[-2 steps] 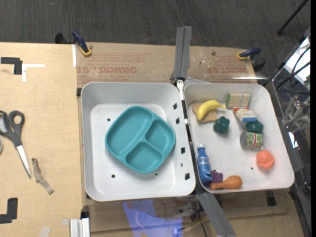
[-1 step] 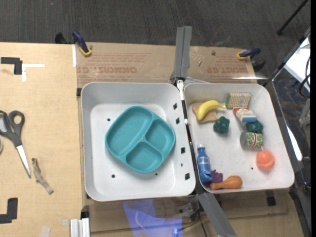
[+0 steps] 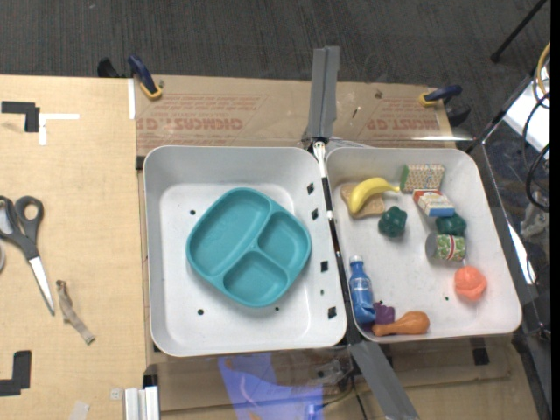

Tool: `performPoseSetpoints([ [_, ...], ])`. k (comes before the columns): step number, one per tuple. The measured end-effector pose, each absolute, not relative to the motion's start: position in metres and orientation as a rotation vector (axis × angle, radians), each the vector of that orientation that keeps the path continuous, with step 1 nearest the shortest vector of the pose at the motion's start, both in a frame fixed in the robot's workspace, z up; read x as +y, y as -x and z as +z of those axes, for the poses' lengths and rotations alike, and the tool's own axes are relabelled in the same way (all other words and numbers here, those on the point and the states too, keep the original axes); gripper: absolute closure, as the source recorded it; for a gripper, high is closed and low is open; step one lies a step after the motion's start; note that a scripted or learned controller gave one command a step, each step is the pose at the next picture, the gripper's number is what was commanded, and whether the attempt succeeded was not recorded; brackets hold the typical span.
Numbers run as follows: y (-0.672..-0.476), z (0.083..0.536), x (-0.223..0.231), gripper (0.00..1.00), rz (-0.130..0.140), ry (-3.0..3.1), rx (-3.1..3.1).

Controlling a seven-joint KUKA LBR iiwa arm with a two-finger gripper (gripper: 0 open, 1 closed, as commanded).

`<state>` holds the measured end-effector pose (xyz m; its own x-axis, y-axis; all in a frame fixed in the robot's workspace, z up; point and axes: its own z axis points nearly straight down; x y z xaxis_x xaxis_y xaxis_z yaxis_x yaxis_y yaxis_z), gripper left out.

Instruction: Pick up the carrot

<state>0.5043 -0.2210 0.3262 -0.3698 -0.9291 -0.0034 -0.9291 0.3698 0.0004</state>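
Carrot [image 3: 404, 324]: lies flat at the right bin's [image 3: 490, 326] near wall, orange, thick end to the right.
Neighbours: purple piece [image 3: 385, 312] touches its left end; blue bottle [image 3: 360, 290] just beside that.
Risk: a grasp near the left end likely catches the purple piece or bottle; the wall could block a finger.
Gripper: state cannot be told; position relative to the carrot cannot be judged.

The bins [image 3: 157, 261] are white, the divided plate [image 3: 249, 248] teal, the banana [image 3: 367, 191] yellow, the carrot [image 3: 404, 324] orange, the bottle [image 3: 360, 287] blue, and the worktop [image 3: 70, 234] tan.
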Motion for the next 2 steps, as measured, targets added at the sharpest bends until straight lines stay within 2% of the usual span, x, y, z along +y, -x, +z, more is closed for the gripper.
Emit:
performPoseSetpoints([
  [1, -0.531, 0.361, -0.221, 1.0, 0.001, 2.216, 2.221],
  [2, -0.479, 0.345, -0.221, 1.0, 0.005, 2.494, 1.905],
])
